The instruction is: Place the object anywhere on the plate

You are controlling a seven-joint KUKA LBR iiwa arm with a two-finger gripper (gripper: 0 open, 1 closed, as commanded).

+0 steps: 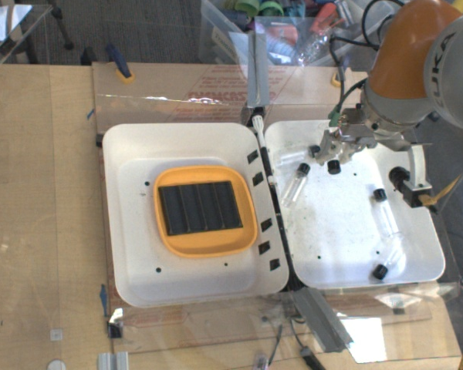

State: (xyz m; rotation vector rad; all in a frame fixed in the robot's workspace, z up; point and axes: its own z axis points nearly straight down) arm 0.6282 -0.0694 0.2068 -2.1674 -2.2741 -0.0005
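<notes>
1. I am the gripper (329, 151) at the end of the grey arm (447, 60) with the orange band. The arm comes in from 3 o'clock.
2. I hang over the right bin (347, 272), at about 11 o'clock from its middle.
3. I cannot tell if I am open or shut. I cannot tell if I have hold of anything.
4. A small black cap (333, 166) sits just at my 5 o'clock side, very near me. I cannot tell if I am touching it.
5. A small clear tube (296, 183) with a black top lies on the floor of the right bin, at my 8 o'clock side. It is near the wall between the two bins.
6. A long clear tube (389, 233) lies flat at about 4 o'clock in the right bin. It has a black cap at each end and is well apart from me.
7. The orange plate (208, 245) sits in the middle of the left bin (131, 206). A dark ridged pad (199, 208) lies in it.
8. The plate is well apart from me, at my 8 o'clock side, and both tubes are in the other bin from it.
9. A clear box (239, 14) full of bright things stands behind the bins at 12 o'clock.
</notes>
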